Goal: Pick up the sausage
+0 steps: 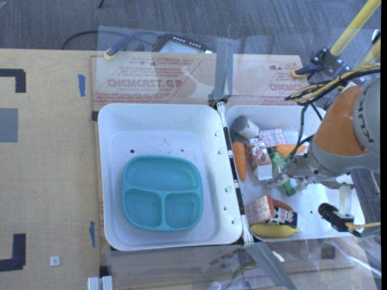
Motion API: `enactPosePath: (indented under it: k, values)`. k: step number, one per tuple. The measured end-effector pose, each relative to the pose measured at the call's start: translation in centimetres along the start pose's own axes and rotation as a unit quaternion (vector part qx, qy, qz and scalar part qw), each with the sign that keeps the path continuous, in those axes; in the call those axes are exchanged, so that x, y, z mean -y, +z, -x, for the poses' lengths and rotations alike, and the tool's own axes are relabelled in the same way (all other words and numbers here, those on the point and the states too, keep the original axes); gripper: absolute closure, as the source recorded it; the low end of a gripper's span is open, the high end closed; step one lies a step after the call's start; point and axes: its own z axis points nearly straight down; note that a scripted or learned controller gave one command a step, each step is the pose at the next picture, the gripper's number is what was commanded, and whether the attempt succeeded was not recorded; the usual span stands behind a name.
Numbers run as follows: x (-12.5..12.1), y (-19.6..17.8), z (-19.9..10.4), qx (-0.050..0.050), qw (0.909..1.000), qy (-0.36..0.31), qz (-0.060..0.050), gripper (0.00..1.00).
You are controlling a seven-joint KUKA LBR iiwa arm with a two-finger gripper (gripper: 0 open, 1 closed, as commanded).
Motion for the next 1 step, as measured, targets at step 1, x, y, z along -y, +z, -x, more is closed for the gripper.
enactPosePath:
  k: [1]
  values:
    - [0.03, 0.04, 0.0, 0.0, 1.0, 0.0, -0.001, 0.0]
